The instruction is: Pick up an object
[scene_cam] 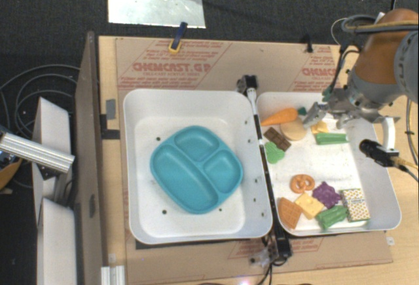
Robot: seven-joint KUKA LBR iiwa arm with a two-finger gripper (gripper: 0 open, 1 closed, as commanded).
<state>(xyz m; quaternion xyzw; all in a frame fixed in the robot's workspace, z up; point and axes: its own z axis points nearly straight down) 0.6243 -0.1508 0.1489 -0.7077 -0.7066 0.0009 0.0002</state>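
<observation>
Closest to the camera, along the front edge of the right bin [390,215], there's a pile of toy food: green piece [332,216], yellow cracker [309,204], purple grapes [326,194], pretzel [302,181]. All look like light, stiff plastic, a bit slick, so I'd pinch across the narrow sides. The gripper [330,112] hangs over the bin's back edge, near the carrot [280,116] and a green stick [330,139]. Can't tell how its tip is set or whether it has anything. The left bin [141,211] has 1 blue tray [196,169].
</observation>
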